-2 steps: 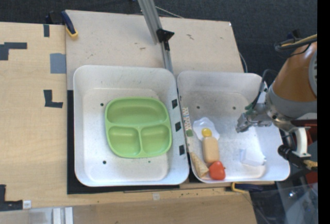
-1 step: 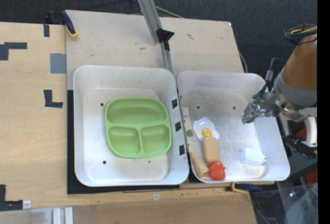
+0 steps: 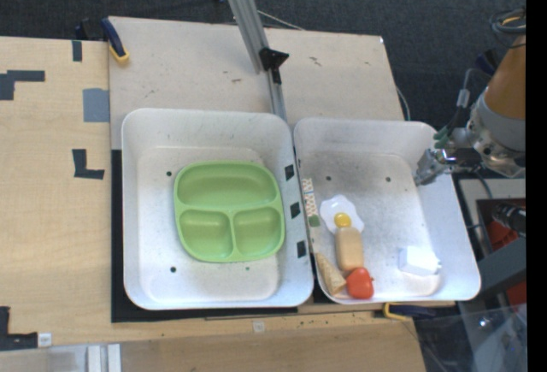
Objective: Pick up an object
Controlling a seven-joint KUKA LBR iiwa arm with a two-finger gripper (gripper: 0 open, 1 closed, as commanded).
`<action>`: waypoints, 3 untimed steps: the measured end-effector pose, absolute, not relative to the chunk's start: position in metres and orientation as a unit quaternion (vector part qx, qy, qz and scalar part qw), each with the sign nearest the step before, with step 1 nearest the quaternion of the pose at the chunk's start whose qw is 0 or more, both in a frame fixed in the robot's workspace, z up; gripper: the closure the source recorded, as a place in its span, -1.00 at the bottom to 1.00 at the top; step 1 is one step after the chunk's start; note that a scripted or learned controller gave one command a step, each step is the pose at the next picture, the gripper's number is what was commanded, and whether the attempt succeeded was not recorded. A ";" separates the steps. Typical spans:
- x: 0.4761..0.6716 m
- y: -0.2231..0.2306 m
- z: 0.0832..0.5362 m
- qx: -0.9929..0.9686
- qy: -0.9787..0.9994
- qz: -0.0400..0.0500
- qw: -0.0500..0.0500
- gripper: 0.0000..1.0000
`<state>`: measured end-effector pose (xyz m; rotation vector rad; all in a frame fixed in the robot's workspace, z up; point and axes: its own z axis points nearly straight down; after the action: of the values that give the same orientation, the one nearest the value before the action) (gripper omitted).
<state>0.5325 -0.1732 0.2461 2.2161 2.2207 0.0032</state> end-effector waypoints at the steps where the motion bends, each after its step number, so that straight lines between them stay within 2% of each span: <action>1: 0.533 -0.173 0.299 0.706 0.708 0.001 0.002 1.00; 3: 0.536 -0.068 0.257 0.705 0.709 -0.001 -0.001 1.00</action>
<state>0.5359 -0.0684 0.2571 2.2164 2.2305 -0.0022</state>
